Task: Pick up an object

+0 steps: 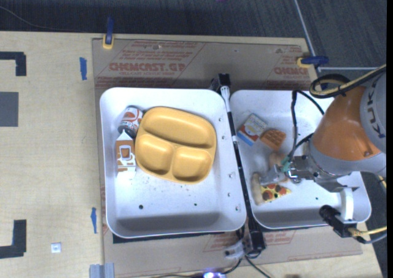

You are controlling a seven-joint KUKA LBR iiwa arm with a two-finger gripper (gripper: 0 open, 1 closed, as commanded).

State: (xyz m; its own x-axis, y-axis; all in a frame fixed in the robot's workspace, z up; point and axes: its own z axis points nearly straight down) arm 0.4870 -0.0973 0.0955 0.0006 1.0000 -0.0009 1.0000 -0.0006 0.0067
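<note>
The arm's orange band (344, 132) hangs over the right bin (307, 215), and my gripper (284, 170) reaches down toward the bin's middle. A toy pizza slice (270, 192) lies just below and left of the gripper. An orange snack-like piece (274, 139) and a small white, orange and blue carton (251, 129) lie further back in the same bin. The arm hides the bin's right part.
The left bin (166, 209) holds a large yellow divided tray (174, 143), a can (129, 121) and an orange-and-white box (124, 155) along its left wall. A black divider (233, 148) runs between the bins. Cables (325, 83) loop at the right.
</note>
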